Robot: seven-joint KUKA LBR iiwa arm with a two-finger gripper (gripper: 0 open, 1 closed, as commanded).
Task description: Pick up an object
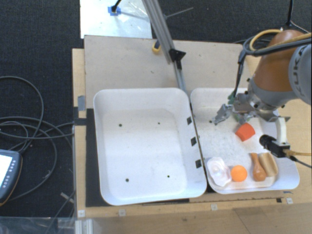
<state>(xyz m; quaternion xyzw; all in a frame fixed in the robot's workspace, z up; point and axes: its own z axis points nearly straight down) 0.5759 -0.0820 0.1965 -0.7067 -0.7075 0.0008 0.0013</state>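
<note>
Hovering over the right bin [204, 101], the gripper [225, 113] hangs with jaws spread, nothing between them. This is the approach step. The orange-red block [245, 131], matte and chunky, sits near at four o'clock from the fingertips; next comes shifting over and descending.

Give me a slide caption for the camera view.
Gripper over the right bin, near a red block, orange ball and hot dog.
</note>
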